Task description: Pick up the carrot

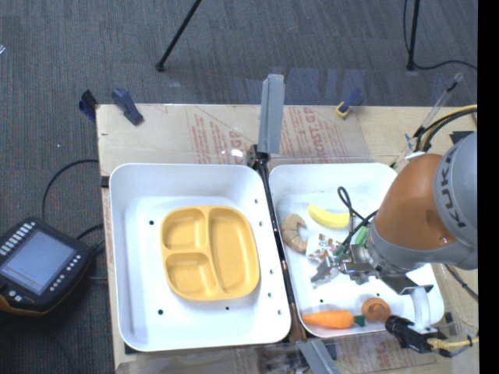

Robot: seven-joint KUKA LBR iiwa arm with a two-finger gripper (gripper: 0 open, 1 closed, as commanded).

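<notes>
While the carrot [330,319] lies untouched near the right bin's [300,179] front edge, the hand [326,272] hovers above and apart from it, fingers spread, holding nothing; the grasp remains undone.

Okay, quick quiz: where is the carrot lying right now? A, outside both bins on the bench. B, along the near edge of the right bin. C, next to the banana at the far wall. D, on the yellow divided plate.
B: the carrot lies along the near edge of the right bin, well apart from the yellow divided plate in the left bin.
</notes>
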